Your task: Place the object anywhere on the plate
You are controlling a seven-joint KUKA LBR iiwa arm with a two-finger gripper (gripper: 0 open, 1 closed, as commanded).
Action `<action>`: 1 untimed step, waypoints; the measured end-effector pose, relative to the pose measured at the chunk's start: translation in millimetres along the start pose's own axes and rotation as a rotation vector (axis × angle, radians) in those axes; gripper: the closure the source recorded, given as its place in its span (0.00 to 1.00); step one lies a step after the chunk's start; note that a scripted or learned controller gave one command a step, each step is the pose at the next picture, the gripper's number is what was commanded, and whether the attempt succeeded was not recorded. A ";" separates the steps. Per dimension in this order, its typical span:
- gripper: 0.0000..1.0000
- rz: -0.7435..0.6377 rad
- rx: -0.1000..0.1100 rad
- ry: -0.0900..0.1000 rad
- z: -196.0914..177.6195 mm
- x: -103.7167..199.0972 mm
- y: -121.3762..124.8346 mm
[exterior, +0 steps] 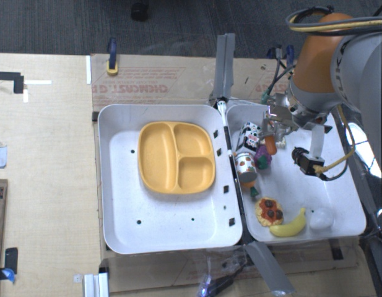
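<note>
Camera view: plate (176,157) in left bin (116,215), wooden bench (42,184).

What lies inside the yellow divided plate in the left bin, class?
The plate shows three bare yellow compartments with nothing in them. The bin floor beneath it is covered.

Arm (351,48) cut by right edge

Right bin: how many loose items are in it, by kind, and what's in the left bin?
Right bin:
Banana: 1
Pizza toy: 1
Can: 1
Black-and-white toy: 1
Purple item: 1
Orange item: 1
Left bin:
Yellow divided plate: 1
Total: 7
</note>
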State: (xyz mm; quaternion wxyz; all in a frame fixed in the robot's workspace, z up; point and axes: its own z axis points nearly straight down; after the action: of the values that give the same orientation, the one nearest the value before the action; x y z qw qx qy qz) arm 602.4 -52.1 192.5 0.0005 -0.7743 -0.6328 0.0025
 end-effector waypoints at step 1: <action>1.00 -0.188 -0.001 0.002 -34.1 -16.0 -48.8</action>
State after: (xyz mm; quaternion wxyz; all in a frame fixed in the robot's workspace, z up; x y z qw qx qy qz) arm 551.5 -58.0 226.8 0.0009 -0.7114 -0.7028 0.0015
